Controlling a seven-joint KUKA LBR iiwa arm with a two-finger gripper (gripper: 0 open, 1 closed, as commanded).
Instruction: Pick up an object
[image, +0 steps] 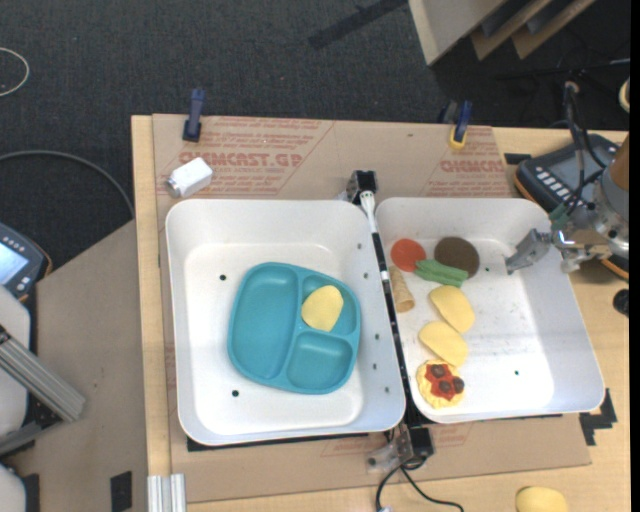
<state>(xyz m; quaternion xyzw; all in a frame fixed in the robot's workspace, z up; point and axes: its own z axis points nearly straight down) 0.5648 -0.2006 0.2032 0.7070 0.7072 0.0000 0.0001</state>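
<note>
Where the arm (610, 205) enters, hand (524, 253) low over right bin (560, 330), fingers' state unclear, nothing held

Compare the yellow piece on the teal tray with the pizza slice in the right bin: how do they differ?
The yellow piece is plain and lies in a compartment of the teal tray in the left bin; the pizza slice carries red and dark toppings and lies on the right bin's floor near its front edge. Both look yellowish and flat.

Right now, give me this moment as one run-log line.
gripper: over right bin, upper right, holding nothing seen | tray: left bin, yellow piece on it | toy food: right bin's left side
</note>
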